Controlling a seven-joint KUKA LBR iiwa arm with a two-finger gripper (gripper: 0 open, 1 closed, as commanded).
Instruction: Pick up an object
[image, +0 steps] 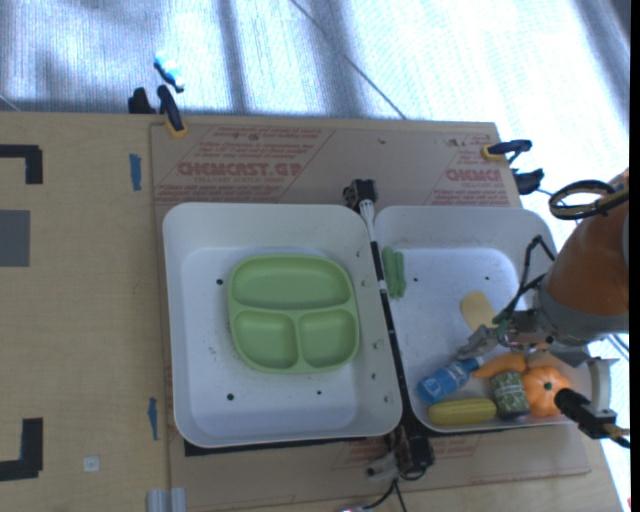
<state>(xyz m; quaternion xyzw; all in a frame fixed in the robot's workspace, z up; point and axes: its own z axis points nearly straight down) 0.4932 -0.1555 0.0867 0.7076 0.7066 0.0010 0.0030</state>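
Camera view: gripper (487, 341) low in right bin (440, 240), finger state unclear. Blue bottle (446, 381) just below-left of tips, long axis diagonal toward them. Corn (461, 411) beyond.

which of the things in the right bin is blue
The small blue bottle, lying near the bin's front beside the yellow corn cob. The others there are yellow, orange or green.

In the right white bin (440, 235) the far floor is open. Its near corner is crowded: a blue bottle (445, 381), a yellow corn cob (462, 410), a green can (510, 393) and an orange fruit (543, 388) lie close together. A green divided plate (293, 312) fills the middle of the left white bin (190, 330).
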